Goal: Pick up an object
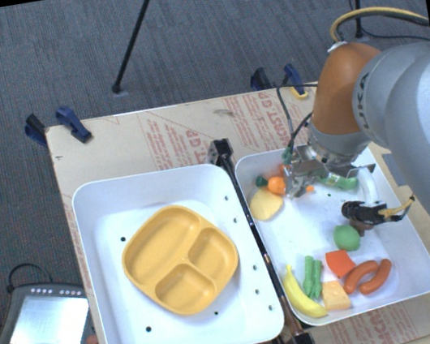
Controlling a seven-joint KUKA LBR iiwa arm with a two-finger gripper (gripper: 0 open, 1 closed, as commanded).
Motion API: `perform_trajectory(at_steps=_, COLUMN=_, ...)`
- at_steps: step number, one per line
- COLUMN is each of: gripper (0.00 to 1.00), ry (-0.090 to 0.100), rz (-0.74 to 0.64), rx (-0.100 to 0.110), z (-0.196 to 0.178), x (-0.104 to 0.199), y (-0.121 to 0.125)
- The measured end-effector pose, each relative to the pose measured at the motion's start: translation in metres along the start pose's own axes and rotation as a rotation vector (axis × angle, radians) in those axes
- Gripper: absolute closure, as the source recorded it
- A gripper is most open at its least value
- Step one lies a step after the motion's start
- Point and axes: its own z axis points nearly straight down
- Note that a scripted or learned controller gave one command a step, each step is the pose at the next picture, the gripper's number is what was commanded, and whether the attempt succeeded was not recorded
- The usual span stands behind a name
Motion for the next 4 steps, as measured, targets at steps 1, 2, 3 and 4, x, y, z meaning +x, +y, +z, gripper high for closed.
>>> perform_trajectory(at_steps=1, gripper=1.0, ry=-0.001, rz=0.006, rx=-0.003, z=-0.179, x=-0.022, y=-0.038)
perform_trajectory(at_steps=2, gripper=1.0, ry=-0.002, rz=0.004, rx=-0.005, z=-0.3, x=-0.035, y=-0.06)
perform_trajectory(at_steps=3, gripper=1.0, ry=-0.003, rz=0.004, rx=-0.007, z=-0.399, x=-0.058, y=-0.12)
perform_trajectory(at_steps=4, gripper=1.0, ry=-0.005, rz=0.004, rx=-0.009, z=-0.44, x=-0.111, y=-0.15)
